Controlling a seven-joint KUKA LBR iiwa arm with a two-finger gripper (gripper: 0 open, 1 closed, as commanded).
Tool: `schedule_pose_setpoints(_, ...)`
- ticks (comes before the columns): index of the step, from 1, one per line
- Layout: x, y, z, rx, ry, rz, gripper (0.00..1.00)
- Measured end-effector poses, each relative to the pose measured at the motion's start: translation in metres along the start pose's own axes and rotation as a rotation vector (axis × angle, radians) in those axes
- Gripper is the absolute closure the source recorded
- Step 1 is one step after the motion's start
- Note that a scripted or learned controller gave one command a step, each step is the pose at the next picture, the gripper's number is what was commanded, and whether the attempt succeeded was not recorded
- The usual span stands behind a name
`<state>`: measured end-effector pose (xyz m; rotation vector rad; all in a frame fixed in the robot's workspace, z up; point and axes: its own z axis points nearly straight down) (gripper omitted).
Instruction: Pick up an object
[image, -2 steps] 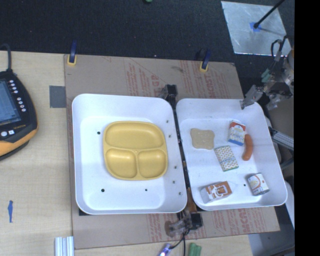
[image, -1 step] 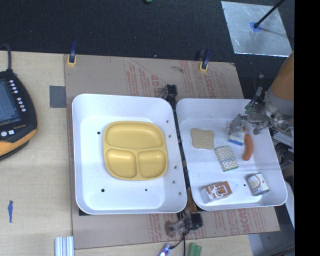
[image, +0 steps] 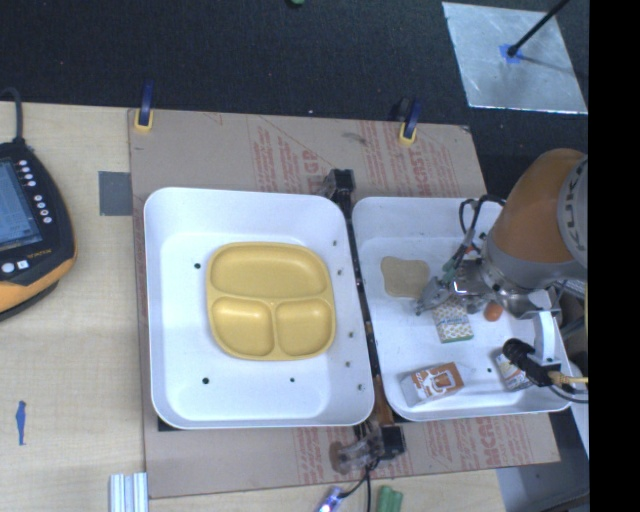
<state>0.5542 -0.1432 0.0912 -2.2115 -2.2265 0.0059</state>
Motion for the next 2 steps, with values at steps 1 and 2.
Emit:
schedule_pose_setpoints(1,-0.001,0.000,-0.010,0.002,-0.002,-0.004,1.00)
schedule_pose_setpoints(2,0.088,0.017,-0.101,-0.003,0.001,0.002,1.00)
